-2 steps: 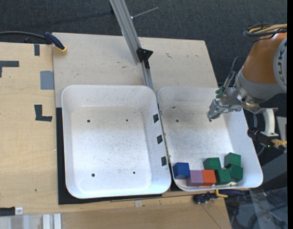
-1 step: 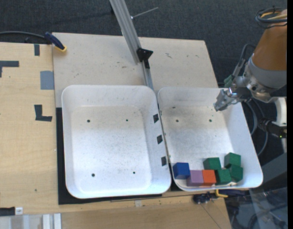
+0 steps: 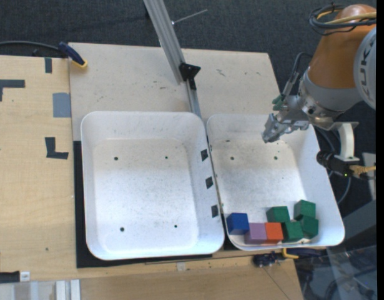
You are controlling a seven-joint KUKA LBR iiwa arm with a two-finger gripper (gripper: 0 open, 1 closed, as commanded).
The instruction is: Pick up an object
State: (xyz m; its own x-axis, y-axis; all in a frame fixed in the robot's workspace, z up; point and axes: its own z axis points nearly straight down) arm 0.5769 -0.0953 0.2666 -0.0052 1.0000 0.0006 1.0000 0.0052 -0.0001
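Observation:
Along the near edge of the right bin (image 3: 238, 130) lie several small blocks: a blue one (image 3: 238, 222), a purple one (image 3: 258, 232), an orange one (image 3: 274, 231) and green ones (image 3: 279, 215) (image 3: 305, 209) (image 3: 310, 225). My gripper (image 3: 271, 133) hangs over the far right part of that bin, well above and away from the blocks. Nothing shows between its fingers.
The left bin (image 3: 92, 130) stands beside the right one, with a row of black clips (image 3: 208, 182) along their shared rim. A slanted metal bar (image 3: 167, 33) crosses the back of the bench. A blue and yellow clamp (image 3: 73, 54) lies at the far left.

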